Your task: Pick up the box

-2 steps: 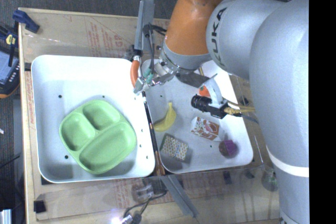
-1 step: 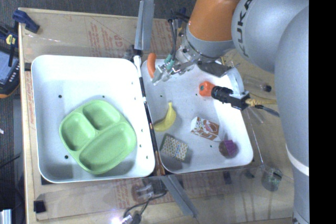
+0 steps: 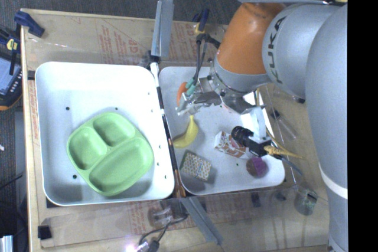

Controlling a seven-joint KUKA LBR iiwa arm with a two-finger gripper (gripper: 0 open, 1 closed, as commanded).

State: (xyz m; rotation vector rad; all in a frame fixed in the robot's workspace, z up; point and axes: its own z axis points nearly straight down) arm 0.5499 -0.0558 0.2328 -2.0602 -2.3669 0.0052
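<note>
Nearby | box (image 3: pixel 196 166) near banana (image 3: pixel 186 134) | packet (image 3: pixel 229 144) right | bin wall (image 3: pixel 178 177) left

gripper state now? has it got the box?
Gripper: open or shut cannot be told. It is over the right bin, just above the banana; the patterned box lies in the bin, apart from it.

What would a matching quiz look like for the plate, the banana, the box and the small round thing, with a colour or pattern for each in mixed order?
Things:
1. plate
2. banana
3. box
4. round thing

Looks:
A. purple
B. patterned
C. green
D. yellow

Pairs: 1-C, 2-D, 3-B, 4-A
</note>
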